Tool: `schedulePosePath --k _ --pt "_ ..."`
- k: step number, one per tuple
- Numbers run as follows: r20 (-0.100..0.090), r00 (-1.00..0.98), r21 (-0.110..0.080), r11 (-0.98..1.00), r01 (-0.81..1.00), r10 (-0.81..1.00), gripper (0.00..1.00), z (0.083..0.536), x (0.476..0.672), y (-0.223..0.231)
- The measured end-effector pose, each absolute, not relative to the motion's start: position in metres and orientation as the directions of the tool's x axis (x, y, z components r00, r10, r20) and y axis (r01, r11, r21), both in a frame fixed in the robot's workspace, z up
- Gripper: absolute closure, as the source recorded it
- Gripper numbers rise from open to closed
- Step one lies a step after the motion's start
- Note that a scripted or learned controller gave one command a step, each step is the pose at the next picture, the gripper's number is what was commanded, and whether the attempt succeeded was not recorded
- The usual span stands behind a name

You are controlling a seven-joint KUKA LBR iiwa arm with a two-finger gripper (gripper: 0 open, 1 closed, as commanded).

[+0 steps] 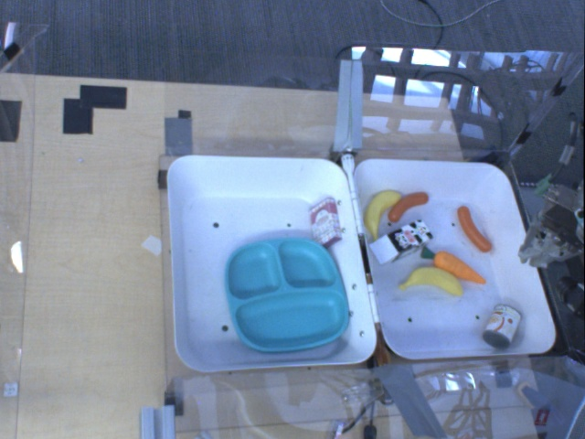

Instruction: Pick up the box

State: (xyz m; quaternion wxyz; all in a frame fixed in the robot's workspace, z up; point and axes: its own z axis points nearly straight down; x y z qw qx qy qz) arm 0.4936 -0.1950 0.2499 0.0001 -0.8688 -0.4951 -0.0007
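Observation:
A small red and white box [325, 220] lies in the left bin [196, 245], against its right wall just above the blue tray. A second small carton, black and white [403, 240], sits in the middle of the right bin [512, 190] among the toy food. My gripper [548, 238] hangs at the right edge of the view, outside the right bin's right rim and far from both boxes. Nothing is seen in its grasp.
A blue divided tray [287, 294] fills the lower part of the left bin. The right bin holds two bananas [380, 209] [433, 282], two sausages [409, 205] [473, 229], a carrot [457, 267] and a small can [501, 325].

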Motion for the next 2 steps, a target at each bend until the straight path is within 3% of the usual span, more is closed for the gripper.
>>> schedulePosePath --k 2 --pt "0.003 0.496 0.007 -0.496 0.868 0.869 1.00 0.271 0.497 -0.193"
